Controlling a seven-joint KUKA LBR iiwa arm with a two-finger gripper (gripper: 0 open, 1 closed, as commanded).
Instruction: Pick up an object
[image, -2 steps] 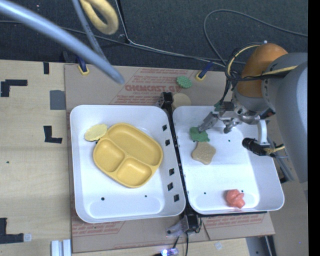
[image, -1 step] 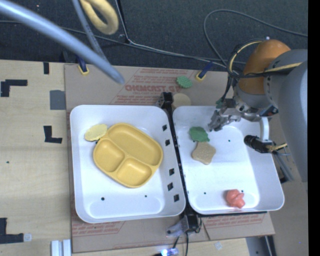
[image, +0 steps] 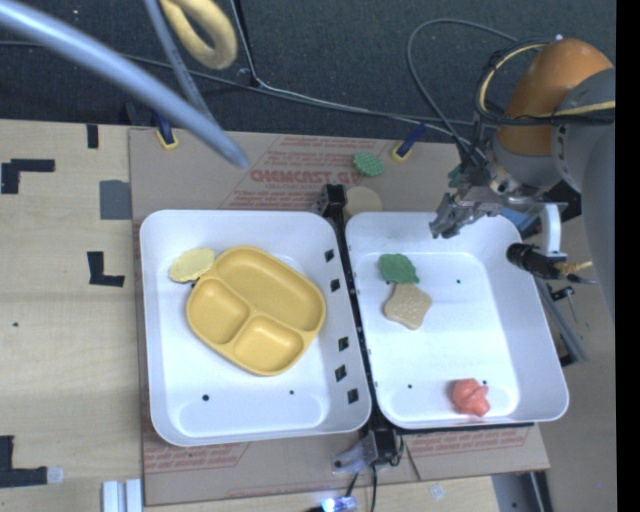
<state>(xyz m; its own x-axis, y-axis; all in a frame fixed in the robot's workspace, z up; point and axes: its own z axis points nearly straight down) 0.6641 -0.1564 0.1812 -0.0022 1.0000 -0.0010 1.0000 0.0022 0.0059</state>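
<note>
The right bin (image: 520, 330) holds three small things. Near its middle, toward the far-left part, a green leaf-shaped piece (image: 397, 267) lies flat, bumpy at the edges, its long axis running roughly left to right. Touching its near edge is a tan cookie-shaped piece (image: 407, 306), flat and lumpy in outline, its long axis tilted slightly from far-left to near-right. In the near-right corner of the same bin sits a pink-red lump (image: 469, 396), rounded and a little taller than the flat pieces, with no clear direction to it.

The hand (image: 452, 222) hangs over the far edge of the right bin, toward its right half, well apart from all three pieces. Nothing shows between its fingers; whether they are spread or closed I cannot tell, as they look dark and blurred.

The left bin (image: 160, 330) holds a yellow divided plate (image: 256, 308), lying at a slant with its long axis from far-left to near-right, and a pale yellow flat piece (image: 191, 264) touching the plate's far-left corner. Another green piece (image: 368, 163) lies on the worktop (image: 60, 330) beyond the bins, near the gap between them.
</note>
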